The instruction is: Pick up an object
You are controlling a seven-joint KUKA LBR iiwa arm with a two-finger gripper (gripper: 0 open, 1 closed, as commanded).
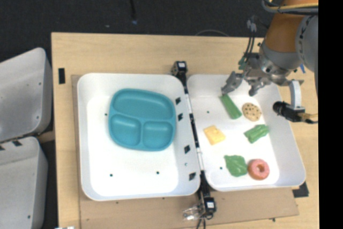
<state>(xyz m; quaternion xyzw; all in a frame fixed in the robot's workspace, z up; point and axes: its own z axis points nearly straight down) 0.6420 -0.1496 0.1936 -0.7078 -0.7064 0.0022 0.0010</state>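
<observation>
A grey KUKA arm (292, 24) with an orange band reaches in from the right over a wooden table (64, 56) that carries two shallow white bins side by side. Its gripper (245, 86) hangs above the far edge of the right bin (284, 169), the fingers (231, 83) spread apart and grasping nothing; one grey fingertip sits just above the upper end of a long green stick (231, 106), though whether it touches cannot be told from this angle.

The right bin holds the loose pieces (all toy food, by the look of them): the green stick lying at a slant near the bin's far side, a speckled cookie (251, 111) just beside it to the right, a yellow wedge (214, 134) nearer the middle divider, a small green piece (256, 133) right of that, and at the near side a lumpy green piece (235, 165) touching a pink doughnut (259, 169).

The left bin (96, 179) holds a teal sectioned plate (142, 118), lying flat towards its far half.
</observation>
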